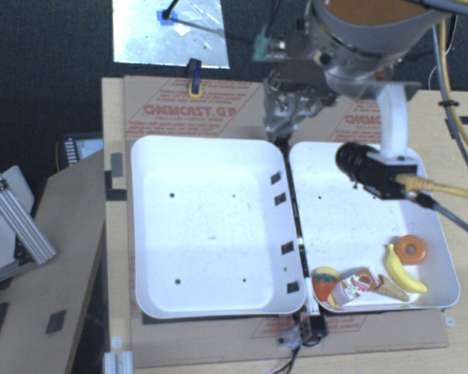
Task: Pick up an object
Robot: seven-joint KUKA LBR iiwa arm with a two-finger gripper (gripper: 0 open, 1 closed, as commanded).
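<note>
My gripper hangs from the grey wrist at the top of the camera view, over the rear end of the seam between the two bins. It is high above the toys and touches none of them. The right bin holds its objects in the near right corner: a yellow banana, an orange ring, a red-orange fruit, a white and red packet and a small brown cone.
The left bin lies beside the right one, joined by black clips along the seam. A black cylindrical unit on a white bracket, with a yellow cable, juts over the right bin's rear. Cardboard lies under both bins.
</note>
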